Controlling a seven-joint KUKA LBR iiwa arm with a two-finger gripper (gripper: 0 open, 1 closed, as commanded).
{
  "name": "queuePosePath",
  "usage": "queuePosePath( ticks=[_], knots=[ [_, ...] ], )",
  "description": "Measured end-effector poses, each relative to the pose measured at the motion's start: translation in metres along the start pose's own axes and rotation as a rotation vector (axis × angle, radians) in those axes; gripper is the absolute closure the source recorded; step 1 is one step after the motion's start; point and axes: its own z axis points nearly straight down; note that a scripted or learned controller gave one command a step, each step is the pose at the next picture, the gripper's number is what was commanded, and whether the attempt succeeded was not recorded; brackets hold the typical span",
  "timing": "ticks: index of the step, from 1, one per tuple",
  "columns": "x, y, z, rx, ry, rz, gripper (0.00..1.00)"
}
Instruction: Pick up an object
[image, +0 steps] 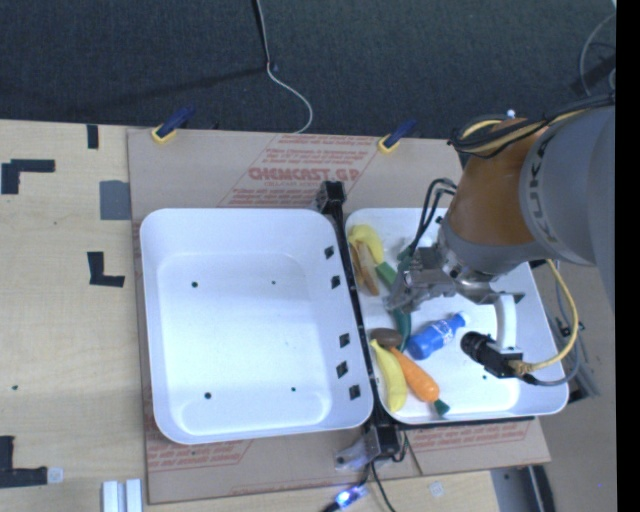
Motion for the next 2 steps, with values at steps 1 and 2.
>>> queuePosePath(
  ticks=[1,2],
  knots=[
    [0.001,0.003,-0.001,-0.005,0.000,-0.003,0.00],
    [0.016,0.039,-0.001,-0.008,0.000,-0.005,0.00]
  ],
)
